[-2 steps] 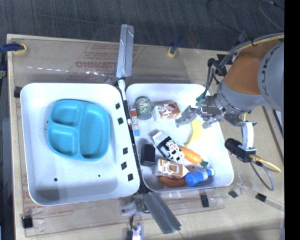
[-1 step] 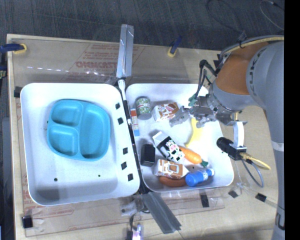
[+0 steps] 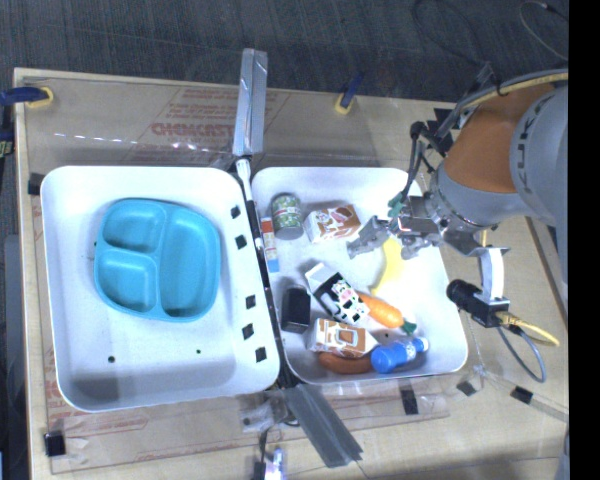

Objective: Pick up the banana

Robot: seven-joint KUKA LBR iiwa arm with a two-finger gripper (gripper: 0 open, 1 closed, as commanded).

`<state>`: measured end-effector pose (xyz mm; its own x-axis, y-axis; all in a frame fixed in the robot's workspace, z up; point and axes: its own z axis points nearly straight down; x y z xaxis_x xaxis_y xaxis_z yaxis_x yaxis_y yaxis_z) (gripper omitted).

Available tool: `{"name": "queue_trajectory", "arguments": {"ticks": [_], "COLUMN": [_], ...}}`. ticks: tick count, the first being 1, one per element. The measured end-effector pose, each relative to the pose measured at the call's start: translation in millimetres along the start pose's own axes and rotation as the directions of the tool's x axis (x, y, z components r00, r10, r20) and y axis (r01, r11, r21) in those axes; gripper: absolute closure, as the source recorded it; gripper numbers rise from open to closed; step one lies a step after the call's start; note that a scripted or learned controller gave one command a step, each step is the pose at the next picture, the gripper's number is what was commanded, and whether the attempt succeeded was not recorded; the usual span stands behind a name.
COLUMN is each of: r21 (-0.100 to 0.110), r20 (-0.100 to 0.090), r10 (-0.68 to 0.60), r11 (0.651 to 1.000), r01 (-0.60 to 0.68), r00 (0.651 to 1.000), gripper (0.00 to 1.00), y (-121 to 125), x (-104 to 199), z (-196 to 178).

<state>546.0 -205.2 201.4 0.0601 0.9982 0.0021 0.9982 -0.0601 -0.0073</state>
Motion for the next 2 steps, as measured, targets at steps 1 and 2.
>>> {"name": "queue_trajectory", "arguments": {"ticks": [1,2], "r21": [-0.005,-0.002], "r20": [0.003,0.001], "r10": [-0.041,-0.056], "r11": [0.999,0.998], "r01": [0.041,0.056], "r00": [0.999,0.998], "gripper": [0.00,0.00], "y": [14.6,14.1], "x": [-0.3,-1.3], "z": [7.0,11.8]}}
